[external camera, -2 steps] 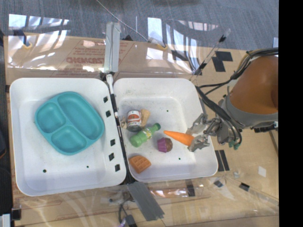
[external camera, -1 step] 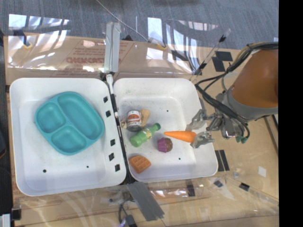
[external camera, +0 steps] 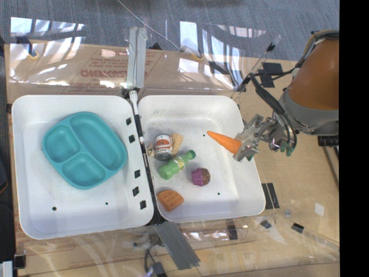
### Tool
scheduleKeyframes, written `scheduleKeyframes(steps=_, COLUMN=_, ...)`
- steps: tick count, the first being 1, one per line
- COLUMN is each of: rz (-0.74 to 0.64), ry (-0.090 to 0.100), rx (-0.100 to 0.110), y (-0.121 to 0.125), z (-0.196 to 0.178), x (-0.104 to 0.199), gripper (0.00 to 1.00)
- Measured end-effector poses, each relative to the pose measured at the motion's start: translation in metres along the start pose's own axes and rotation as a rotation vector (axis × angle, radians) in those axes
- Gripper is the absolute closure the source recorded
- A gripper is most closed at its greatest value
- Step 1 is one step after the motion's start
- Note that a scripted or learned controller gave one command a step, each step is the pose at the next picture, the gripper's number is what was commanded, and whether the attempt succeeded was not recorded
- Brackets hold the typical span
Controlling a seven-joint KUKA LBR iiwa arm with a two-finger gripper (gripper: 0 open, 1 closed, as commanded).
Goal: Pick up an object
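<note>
1. The jaws of the gripper (external camera: 247, 150) sit over the right wall of the right bin (external camera: 252, 180), at the thick end of a toy carrot (external camera: 224, 141). Whether they are open, closed or already pinching the carrot cannot be told; the metal parts blur together at that spot.

2. The carrot is the nearest thing to the jaws, touching or nearly touching them. Its long axis runs from the thick end at the jaws up and to the left, ending in a pointed tip further into the bin. A grasp would most likely need to close across that axis near the thick end.

3. Left of the carrot and lower in the bin lies a purple toy (external camera: 200, 176), apart from the carrot.

4. Further left of the carrot lies a green toy bottle (external camera: 175, 164), on its side, and just above it a small can (external camera: 164, 147) with a tan piece (external camera: 176, 141) beside it.

5. Well below and left of the carrot, near the bin's front wall, lies an orange waffle-like toy (external camera: 170, 199).

6. Far left of the carrot, in the left bin (external camera: 26, 212), rests a teal divided plate (external camera: 84, 149).

7. Right of the carrot, the grey arm with its orange band (external camera: 316, 77) reaches in above the desk (external camera: 300, 178).

8. Judged from this, the carrot looks the likely target, with the pick at the point of grasping and not yet lifted.
</note>
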State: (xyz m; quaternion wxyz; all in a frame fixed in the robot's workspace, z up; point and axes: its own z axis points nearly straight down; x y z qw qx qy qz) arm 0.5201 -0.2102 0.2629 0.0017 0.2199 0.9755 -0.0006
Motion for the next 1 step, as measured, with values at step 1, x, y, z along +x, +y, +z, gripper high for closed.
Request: scheduleKeyframes(steps=1, rz=0.464, ry=0.001, rx=0.001, y=0.001, z=-0.013, x=0.003, gripper=1.0)
